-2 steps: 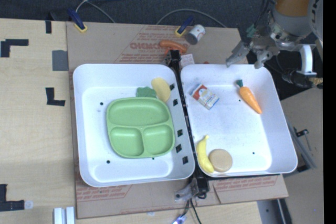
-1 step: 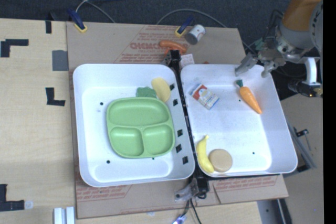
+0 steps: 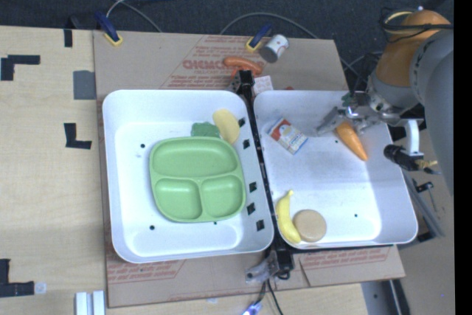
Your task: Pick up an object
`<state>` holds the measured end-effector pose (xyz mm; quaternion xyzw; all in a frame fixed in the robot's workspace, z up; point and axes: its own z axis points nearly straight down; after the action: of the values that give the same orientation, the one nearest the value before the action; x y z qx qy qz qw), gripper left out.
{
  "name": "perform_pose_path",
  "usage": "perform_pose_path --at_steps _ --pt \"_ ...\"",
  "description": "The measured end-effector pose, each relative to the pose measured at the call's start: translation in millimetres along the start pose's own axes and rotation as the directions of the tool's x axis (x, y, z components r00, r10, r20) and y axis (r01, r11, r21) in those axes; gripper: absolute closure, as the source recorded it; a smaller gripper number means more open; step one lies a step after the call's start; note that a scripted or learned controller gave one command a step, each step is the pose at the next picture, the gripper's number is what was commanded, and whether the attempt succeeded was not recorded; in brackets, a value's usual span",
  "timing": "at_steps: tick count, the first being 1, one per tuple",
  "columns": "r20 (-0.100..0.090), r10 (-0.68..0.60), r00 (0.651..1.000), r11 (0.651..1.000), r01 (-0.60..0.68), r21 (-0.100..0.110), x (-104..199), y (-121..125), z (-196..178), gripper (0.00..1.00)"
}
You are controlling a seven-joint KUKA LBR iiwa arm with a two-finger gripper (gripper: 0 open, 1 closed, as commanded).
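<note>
In the right bin [image 3: 383, 232], an orange carrot [image 3: 353, 142] lies tilted near the far right wall. My gripper [image 3: 346, 116] hangs right over the carrot's upper end, at the end of the grey arm with the orange band [image 3: 398, 59]. A small red and white packet [image 3: 287, 135] lies to the left of the gripper. A yellow banana [image 3: 284, 216] and a round tan piece [image 3: 309, 225] sit at the bin's near edge.
The left bin [image 3: 122, 158] holds a green divided plate [image 3: 198, 178], with a yellow lemon-like piece [image 3: 226, 125] and a small green item [image 3: 205, 130] behind it. An orange object [image 3: 243, 64], a grey cylinder [image 3: 274, 48] and blue-yellow clamps [image 3: 108, 29] lie on the cardboard beyond the bins.
</note>
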<state>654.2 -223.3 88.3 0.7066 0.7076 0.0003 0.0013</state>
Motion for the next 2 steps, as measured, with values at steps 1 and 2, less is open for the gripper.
perform_pose_path --at_steps 1,2 --pt "0.003 -0.001 1.000 1.000 0.001 -0.002 0 1 -10 1.00" --pt "-0.001 -0.001 1.000 1.000 0.001 0.004 44 15 2 1.00"
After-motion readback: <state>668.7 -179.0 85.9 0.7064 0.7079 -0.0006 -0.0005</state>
